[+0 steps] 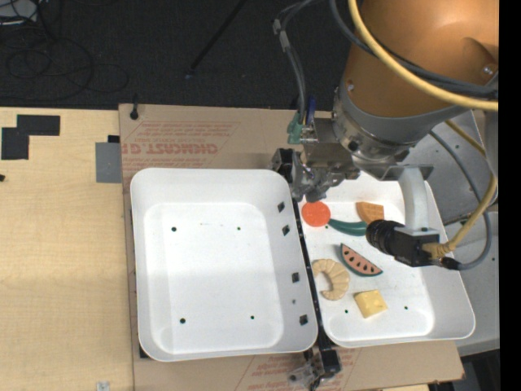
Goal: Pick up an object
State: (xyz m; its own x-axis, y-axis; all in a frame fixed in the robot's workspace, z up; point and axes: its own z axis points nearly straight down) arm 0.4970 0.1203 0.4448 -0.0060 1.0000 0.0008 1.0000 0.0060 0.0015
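On the left of the bench [57, 243], bare pale wood runs up to a sheet of cardboard [203, 137] printed with reversed red lettering, and on it the left bin [155, 218] lies with its white floor marked by a few small dark dots. Just beside it, across a row of black clips, the right bin [456, 316] holds the objects: an orange-red disc [316, 213] near the upper inner corner, a curled beige croissant-like piece [333, 278] below it, a green strip [346, 227], a watermelon slice [361, 261], a yellow block [370, 303] and an orange wedge [370, 211] partly cut off by the arm. The grey and orange arm [415, 47] fills the upper right and hides the bin's far corner. The hand [313, 187] hangs low at that corner, seemingly just above the disc; its tips merge with dark shadow, so I cannot tell whether it is released or clenched. A black cylindrical fitting [399, 241] with a yellow cable overlies the bin's right part.
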